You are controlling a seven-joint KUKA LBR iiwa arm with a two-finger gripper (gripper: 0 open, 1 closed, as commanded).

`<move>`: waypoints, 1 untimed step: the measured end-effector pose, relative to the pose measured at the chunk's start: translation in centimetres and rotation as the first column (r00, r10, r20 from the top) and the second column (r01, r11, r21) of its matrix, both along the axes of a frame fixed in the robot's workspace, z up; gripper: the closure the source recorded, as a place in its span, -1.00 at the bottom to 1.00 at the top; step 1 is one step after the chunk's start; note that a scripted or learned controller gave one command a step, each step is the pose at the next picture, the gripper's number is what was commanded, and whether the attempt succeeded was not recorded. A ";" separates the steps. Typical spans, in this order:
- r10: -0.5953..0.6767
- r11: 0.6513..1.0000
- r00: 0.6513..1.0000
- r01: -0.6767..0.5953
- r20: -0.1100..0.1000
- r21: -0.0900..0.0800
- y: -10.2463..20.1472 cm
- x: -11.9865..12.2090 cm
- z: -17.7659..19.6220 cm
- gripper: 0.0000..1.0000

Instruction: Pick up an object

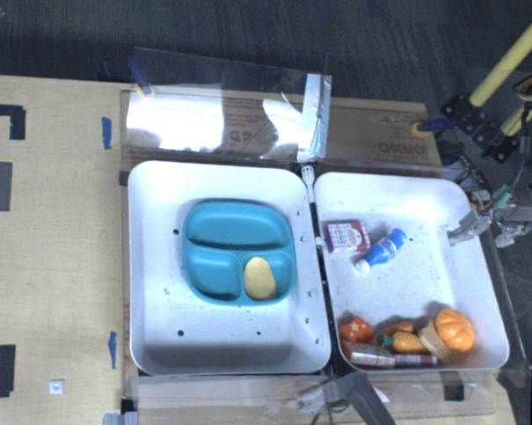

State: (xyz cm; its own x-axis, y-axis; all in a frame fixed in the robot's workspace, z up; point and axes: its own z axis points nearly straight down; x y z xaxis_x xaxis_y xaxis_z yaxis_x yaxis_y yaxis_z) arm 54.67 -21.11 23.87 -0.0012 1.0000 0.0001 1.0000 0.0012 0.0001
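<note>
Toy food pile [406,337] along the right bin's [425,201] near wall; blue bottle [380,250] beside red packet [345,236] mid-bin. Left bin [150,246]: blue tray [216,240] holding yellow lemon [260,278]. Gripper [477,221] at right rim; finger state cannot be told.

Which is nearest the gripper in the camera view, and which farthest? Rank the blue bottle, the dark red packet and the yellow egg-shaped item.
From the gripper, at the right bin's far right edge:
1. Blue bottle, right bin, middle.
2. Dark red packet, right bin, left part.
3. Yellow egg-shaped item, on the blue tray, left bin.
</note>
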 end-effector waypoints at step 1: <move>0.141 0.990 0.990 -0.141 -0.009 0.005 2.6 3.0 -11.9 -1.00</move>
